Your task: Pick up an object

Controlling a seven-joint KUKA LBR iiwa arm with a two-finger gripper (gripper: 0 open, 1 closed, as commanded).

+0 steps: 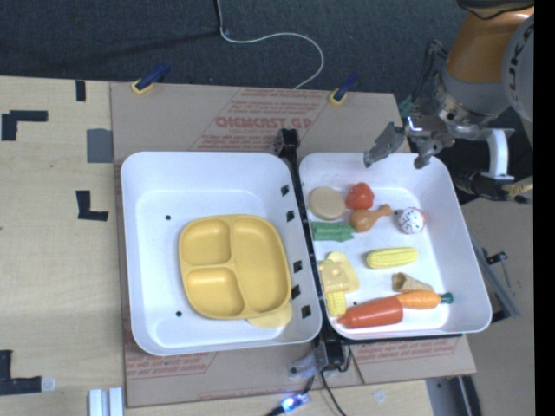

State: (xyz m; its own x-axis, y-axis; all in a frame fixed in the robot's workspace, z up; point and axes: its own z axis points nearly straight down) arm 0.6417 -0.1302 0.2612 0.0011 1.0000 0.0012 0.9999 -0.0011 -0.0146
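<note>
The right bin (460,232) holds toy food: a tan round bun (327,202), a red tomato (360,196), a drumstick (371,218), a white speckled ball (410,221), a green bean pod (333,230), a corn cob (391,256), a yellow cheese piece (336,276), a carrot (420,300) and a red sausage (371,314). My gripper (402,150) hangs open above the bin's far edge, with nothing between its two dark fingers. It is behind and to the right of the tomato.
The left bin (147,232) holds a yellow divided plate (234,264). Both bins rest on cardboard (251,120) held by blue-yellow clips (152,78). A white cable (269,37) lies on the dark cloth behind. The arm's orange wrist (490,33) is at top right.
</note>
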